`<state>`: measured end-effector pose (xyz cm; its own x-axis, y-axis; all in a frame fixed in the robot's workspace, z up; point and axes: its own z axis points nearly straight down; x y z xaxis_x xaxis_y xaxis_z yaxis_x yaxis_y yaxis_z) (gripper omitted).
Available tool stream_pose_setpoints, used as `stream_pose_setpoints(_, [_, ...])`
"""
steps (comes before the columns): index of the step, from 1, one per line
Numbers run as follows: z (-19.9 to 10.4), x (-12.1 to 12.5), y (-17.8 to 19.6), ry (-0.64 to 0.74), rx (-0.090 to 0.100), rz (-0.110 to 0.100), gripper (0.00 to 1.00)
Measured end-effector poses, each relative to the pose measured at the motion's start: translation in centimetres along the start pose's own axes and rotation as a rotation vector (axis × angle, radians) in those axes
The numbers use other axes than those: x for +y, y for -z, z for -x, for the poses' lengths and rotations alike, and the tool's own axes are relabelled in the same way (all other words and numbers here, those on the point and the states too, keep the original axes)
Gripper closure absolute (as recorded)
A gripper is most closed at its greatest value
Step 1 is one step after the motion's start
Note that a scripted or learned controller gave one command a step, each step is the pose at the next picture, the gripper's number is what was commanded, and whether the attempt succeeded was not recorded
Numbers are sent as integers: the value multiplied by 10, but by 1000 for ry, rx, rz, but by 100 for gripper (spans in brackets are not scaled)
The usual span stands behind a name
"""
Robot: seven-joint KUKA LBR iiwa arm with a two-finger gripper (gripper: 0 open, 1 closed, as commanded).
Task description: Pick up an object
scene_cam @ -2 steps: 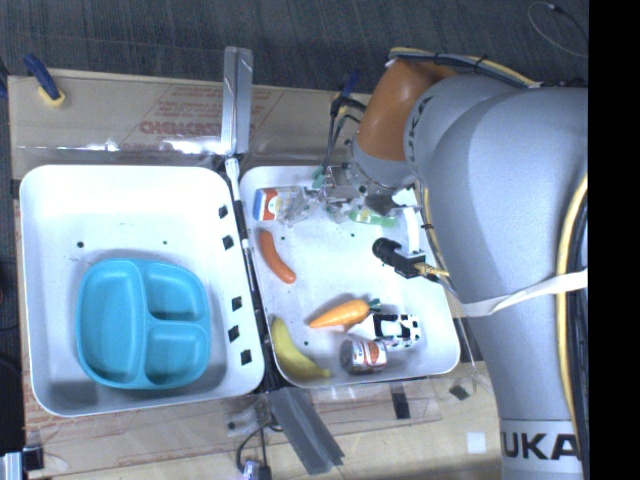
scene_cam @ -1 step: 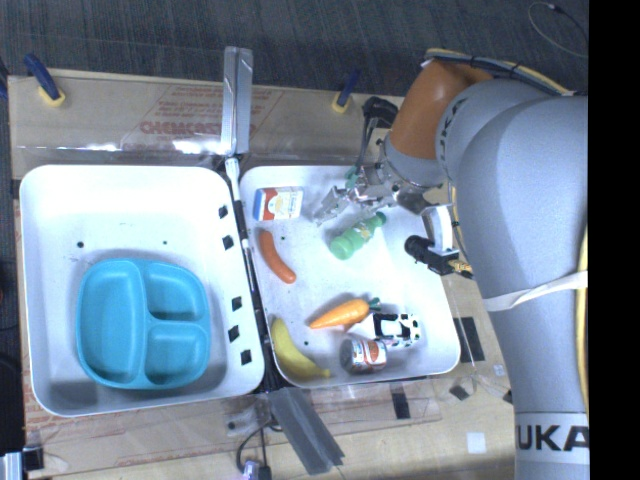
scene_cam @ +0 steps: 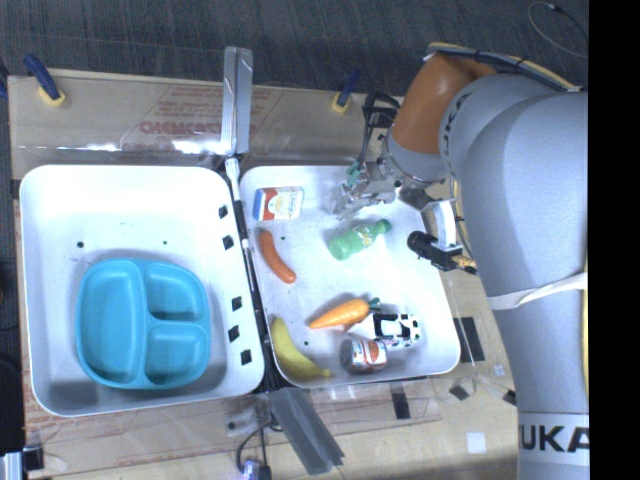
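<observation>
The right bin (scene_cam: 430,298) holds a green bottle (scene_cam: 355,239), a small milk carton (scene_cam: 278,205), a red sausage (scene_cam: 276,256), a carrot (scene_cam: 340,314), a banana (scene_cam: 290,353), a black-and-white cow toy (scene_cam: 395,328) and a can (scene_cam: 365,355). My gripper (scene_cam: 360,196) hangs over the bin's far side, just above and behind the green bottle. Its metal fingers point down-left, and nothing shows between them.
The left bin (scene_cam: 60,208) holds a blue divided tray (scene_cam: 145,323). A metal divider post (scene_cam: 237,98) stands between the bins at the back. The grey arm (scene_cam: 510,188) covers the bench to the right of the right bin.
</observation>
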<state>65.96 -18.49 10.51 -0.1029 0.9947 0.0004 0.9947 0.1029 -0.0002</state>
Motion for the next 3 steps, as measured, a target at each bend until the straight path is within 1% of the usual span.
stream_pose_setpoints(1, [0, 0, 0, 1, 0, 0, 0])
stream_pose_setpoints(2, [19, -42, -13, 17, 1, -2, 0])
stream_pose_setpoints(3, [19, -41, -2, 22, 1, -2, 100])
